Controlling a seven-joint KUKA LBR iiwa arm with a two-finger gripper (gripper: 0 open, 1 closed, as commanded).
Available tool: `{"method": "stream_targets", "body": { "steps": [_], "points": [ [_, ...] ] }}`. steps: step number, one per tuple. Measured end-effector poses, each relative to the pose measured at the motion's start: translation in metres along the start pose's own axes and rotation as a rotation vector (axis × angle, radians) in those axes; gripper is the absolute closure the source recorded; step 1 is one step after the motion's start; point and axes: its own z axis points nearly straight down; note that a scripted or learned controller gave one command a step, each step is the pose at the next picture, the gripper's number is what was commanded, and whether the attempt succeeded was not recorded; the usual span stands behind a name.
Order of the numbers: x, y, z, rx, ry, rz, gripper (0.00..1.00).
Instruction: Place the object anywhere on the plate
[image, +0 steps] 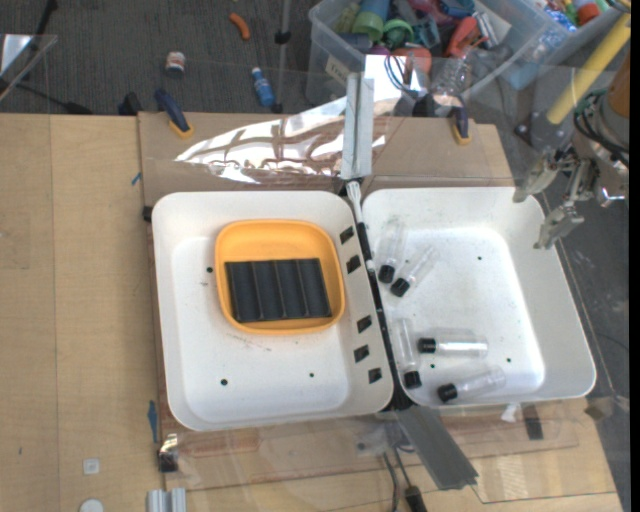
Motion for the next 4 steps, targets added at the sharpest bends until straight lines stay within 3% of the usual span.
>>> {"method": "stream_targets", "body": {
  "steps": [1,3,4],
  "points": [
    [-0.0006,0.0011,-0.0045,0.001,0.0,-0.123,0.0],
    [0.0004,-0.0002,0.0023,-0.002,0.0,-0.846,0.0],
    [-0.0003,0.0009,-0.0062,-0.002,-0.001,-1.011,0.0]
  ]
}}
